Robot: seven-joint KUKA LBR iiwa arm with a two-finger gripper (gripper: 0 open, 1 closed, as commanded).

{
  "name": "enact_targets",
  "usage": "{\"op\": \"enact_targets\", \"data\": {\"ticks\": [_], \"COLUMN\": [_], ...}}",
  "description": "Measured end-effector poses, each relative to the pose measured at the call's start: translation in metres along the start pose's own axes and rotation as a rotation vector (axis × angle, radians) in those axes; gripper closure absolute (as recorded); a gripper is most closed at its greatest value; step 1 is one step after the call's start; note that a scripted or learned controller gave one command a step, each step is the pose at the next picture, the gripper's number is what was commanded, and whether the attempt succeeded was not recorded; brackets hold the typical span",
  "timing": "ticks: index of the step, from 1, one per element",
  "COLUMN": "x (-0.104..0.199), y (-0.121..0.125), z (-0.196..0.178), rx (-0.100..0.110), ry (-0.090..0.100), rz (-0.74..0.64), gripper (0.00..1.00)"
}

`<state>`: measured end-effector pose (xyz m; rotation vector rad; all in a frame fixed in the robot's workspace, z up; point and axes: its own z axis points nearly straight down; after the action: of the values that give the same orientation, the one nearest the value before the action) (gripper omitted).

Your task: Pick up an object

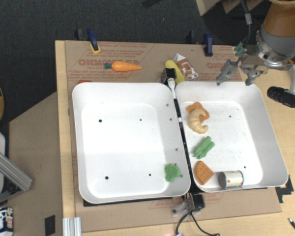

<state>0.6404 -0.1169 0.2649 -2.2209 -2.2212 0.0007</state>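
A: Which large elements occupy the counter [69,132]?
B: 2 white bins side by side: the left bin [88,132] and the right bin [265,146]. The arm [284,18] enters at the upper right corner.

A: State of the hand [234,74]?
B: Its fingers [226,73] stand apart, holding nothing, above the right bin's far rim.

A: Contents of the right bin?
B: A croissant [198,117] near the far left corner, a green piece [203,147] below it, then a waffle [203,172] and a can [230,179] along the near edge.

A: Elsewhere?
B: A small green object [172,172] in the left bin's near right corner; a carrot [122,66] and a banana [173,70] on the counter's far edge.
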Motion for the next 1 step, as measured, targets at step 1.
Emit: {"op": "enact_targets", "data": {"ticks": [1], "x": [0.0274], "y": [-0.0107], "z": [0.1174], "rx": [0.009], "ry": [0.003], "rz": [-0.002], "gripper": [0.0]}}
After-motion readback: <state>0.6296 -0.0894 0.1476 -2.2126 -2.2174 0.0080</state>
